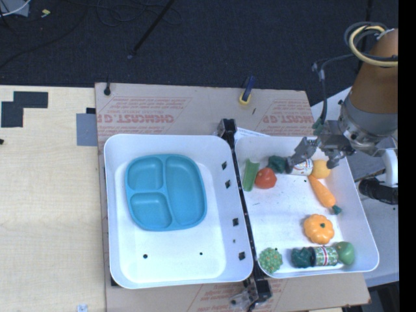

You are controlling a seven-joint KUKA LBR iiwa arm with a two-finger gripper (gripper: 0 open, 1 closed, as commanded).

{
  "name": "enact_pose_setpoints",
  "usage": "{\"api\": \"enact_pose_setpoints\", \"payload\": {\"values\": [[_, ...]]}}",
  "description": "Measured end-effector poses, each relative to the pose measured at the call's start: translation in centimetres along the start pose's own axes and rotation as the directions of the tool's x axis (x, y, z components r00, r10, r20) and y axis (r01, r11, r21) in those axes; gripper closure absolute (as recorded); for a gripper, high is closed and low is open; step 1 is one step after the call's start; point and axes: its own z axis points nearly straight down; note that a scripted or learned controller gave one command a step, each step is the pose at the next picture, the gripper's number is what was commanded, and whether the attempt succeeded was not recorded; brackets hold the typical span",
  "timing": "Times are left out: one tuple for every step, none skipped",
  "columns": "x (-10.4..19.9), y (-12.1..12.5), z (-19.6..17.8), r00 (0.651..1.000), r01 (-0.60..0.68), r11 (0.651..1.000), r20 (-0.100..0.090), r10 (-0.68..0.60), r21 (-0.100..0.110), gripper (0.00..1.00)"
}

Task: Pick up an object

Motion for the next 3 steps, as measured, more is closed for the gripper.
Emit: {"api": "enact_pose_setpoints", "payload": {"values": [[0.0, 0.2, -0.7, 1.0, 0.002, 1.0, 0.002, -0.002, -0.013, 0.0], [0.1, 0.4, 5.7, 1.0, 0.002, 1.0, 0.0, -0.002, -0.006, 0.0], [0.4, 0.7, 12.2, 1.0, 0.001, 1.0, 0.0, -0.001, -0.005, 0.0]]}}
